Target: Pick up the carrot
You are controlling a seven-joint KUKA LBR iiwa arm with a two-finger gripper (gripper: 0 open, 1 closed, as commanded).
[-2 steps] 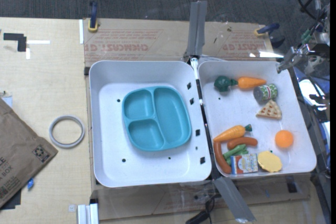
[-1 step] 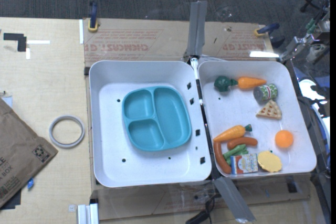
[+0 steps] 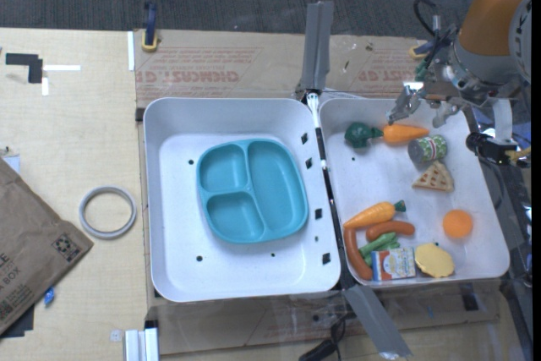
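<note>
Carrot lies slantwise, well toward the bin's near rim from the gripper; its grip state cannot be told.

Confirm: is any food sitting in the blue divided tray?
No, the blue divided tray is bare; the food lies in the right bin.

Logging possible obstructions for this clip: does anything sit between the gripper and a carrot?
Nothing visible does. The gripper hangs just above the upper carrot at the right bin's far end. A small can lies close beside that carrot's tip, which could crowd a grasp there.
</note>
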